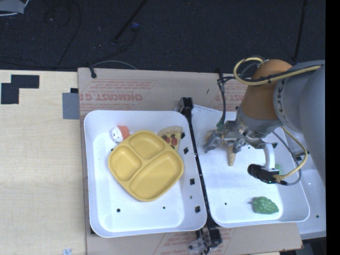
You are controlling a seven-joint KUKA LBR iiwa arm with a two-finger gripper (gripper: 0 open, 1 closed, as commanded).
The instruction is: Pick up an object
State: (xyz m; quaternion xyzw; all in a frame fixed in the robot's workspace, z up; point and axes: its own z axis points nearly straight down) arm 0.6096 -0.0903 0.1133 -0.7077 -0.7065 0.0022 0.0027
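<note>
My gripper (225, 142) is low over the upper left part of the right bin (297, 209), and its fingers look spread open with nothing seen between them. A small tan cone-shaped object (231, 158) lies just below the gripper's right side; whether they touch I cannot tell. A green lumpy toy (264, 205) rests near the right bin's front right corner, well apart from the gripper.
The left bin (106, 217) holds a yellow divided plate (146, 164), a pizza-slice toy (171, 137) at the plate's upper right, and a small orange and white toy (119, 133) at its upper left. A black divider (194, 158) separates the bins.
</note>
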